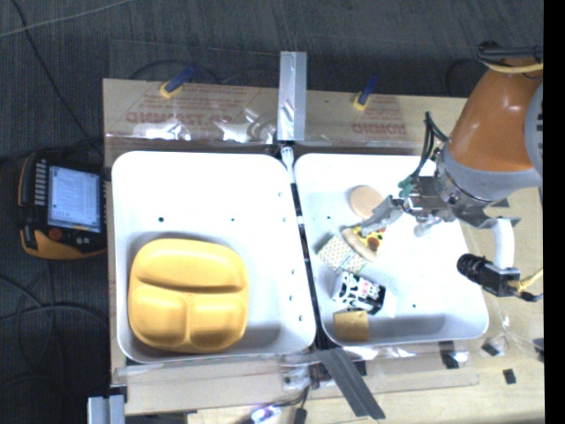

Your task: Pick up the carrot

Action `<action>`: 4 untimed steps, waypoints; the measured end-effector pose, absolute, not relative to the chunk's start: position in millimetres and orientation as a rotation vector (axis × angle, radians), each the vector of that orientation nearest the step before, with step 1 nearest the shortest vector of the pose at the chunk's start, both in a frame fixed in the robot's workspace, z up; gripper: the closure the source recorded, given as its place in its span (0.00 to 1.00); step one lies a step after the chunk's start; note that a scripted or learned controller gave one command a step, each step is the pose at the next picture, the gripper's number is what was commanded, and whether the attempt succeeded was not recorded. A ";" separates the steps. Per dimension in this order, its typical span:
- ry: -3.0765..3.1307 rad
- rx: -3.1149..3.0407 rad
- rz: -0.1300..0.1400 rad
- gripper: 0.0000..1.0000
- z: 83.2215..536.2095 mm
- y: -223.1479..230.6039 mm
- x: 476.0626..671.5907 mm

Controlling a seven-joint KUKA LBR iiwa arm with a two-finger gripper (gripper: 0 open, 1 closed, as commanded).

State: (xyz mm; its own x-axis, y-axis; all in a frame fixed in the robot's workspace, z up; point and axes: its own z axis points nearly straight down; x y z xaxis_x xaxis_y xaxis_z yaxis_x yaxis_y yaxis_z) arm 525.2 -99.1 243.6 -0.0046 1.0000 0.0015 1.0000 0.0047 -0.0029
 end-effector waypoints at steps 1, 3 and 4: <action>-2.225 -2.219 0.002 0.00 299.9 -163.0 581.0; -2.829 -1.368 -0.001 0.00 129.8 -220.4 611.5; -3.139 -0.227 -0.003 0.00 129.2 -206.3 650.3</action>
State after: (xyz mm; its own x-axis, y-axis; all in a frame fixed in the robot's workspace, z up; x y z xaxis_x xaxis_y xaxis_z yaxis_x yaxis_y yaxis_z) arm 650.3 -206.3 129.2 -0.9896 0.1439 -0.0053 0.1439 0.9896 0.0021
